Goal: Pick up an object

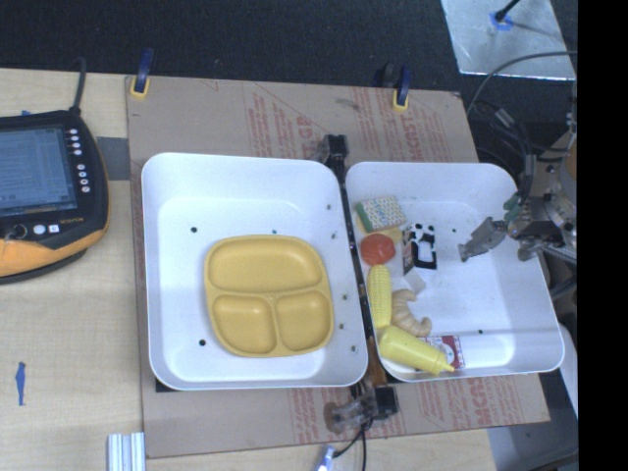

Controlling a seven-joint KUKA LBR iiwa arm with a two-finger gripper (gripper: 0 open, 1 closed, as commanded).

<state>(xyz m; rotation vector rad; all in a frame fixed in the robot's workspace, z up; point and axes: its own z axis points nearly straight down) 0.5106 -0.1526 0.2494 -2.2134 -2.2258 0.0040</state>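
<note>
Nearest, a yellow bottle [416, 350] lies in the right bin [510, 346], with a corn cob [380, 295] and red tomato [378, 249] beyond it. Left bin [167, 263] holds a yellow divided tray [268, 294]. Farther right, the gripper [478, 240] hangs open, holding nothing.

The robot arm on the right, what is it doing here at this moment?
The gripper hangs over the right part of the right bin and holds nothing. The objects lie along that bin's left side: a red tomato, a corn cob, a yellow bottle and a black-and-white piece. The left bin holds a yellow divided plate. Nothing is picked up yet.
</note>
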